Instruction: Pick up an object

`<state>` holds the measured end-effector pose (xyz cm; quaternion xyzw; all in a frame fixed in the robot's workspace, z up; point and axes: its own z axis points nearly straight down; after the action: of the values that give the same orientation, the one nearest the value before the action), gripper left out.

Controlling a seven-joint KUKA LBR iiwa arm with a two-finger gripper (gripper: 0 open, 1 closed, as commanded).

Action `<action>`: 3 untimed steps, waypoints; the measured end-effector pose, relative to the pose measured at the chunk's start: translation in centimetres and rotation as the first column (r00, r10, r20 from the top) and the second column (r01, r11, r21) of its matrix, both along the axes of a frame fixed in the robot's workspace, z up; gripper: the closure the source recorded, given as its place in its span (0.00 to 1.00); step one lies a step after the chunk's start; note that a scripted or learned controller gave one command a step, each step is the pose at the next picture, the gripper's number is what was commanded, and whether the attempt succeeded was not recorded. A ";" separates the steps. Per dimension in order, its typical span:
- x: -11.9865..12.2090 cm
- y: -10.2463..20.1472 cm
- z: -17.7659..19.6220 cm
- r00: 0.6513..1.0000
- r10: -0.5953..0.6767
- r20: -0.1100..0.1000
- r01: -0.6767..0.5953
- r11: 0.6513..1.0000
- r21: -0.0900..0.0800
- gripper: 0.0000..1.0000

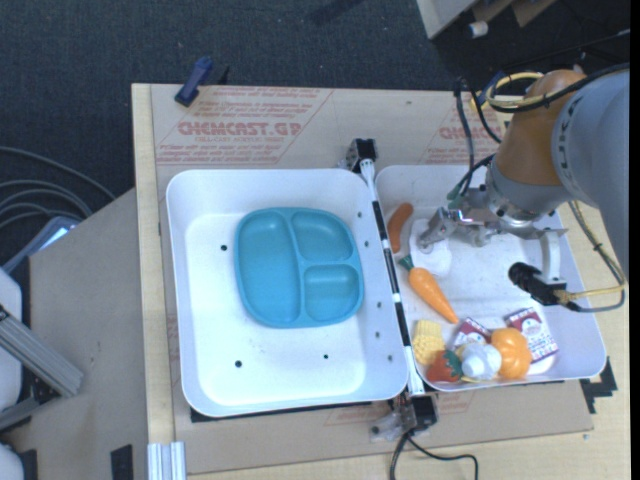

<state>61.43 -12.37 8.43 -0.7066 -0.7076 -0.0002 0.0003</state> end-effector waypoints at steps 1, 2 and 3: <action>4.9 2.5 0.1 1.000 -0.001 -0.014 0.001 1.000 -0.005 0.00; -2.9 1.3 0.0 1.000 -0.002 -0.002 0.002 1.000 0.000 0.00; 5.1 1.4 0.1 1.000 0.000 -0.009 0.000 1.000 0.000 0.00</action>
<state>66.53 -10.93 8.54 -0.7067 -0.7075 0.0031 0.0034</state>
